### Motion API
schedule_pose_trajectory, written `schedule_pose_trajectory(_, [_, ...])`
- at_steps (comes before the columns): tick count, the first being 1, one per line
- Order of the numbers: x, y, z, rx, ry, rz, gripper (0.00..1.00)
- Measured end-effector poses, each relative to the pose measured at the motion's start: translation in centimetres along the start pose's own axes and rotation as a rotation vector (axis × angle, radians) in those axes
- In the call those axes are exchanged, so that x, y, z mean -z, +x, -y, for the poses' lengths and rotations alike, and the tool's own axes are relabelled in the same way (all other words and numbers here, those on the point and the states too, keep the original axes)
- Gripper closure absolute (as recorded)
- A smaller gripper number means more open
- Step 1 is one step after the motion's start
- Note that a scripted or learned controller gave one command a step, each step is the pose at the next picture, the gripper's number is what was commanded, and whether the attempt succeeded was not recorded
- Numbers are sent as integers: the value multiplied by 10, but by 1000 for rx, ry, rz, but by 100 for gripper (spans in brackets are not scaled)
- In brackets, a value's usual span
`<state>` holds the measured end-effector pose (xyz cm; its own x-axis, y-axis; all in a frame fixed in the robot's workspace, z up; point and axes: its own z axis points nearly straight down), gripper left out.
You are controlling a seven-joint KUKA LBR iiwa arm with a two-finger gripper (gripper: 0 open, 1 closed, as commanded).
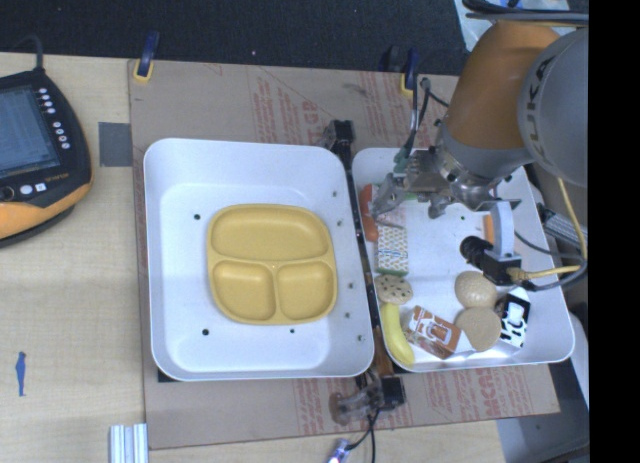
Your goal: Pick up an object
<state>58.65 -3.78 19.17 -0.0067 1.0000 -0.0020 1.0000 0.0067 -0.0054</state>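
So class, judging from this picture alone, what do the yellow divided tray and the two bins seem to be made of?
Yellow divided tray: probably moulded plastic, matte, with rounded compartment edges and one even colour. Left bin and right bin: likely smooth white plastic, slightly glossy, with soft highlights and rounded corners, though coated metal can't be ruled out.

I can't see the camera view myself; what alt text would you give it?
A grey and orange robot arm reaches from the right over the right white bin, its gripper low at the bin's far left end above small items including a banana. The left white bin holds a yellow divided tray.
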Motion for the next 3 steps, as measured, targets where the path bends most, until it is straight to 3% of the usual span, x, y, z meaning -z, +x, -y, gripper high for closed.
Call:
schedule_pose_trajectory(1, [0,-1,-56,-2,-2,-2,0])
schedule_pose_trajectory(2, [-72,-56,-69,-2,-1,1,0])
schedule_pose_trajectory(3, [-53,-119,-69,-5,-3,-1,0])
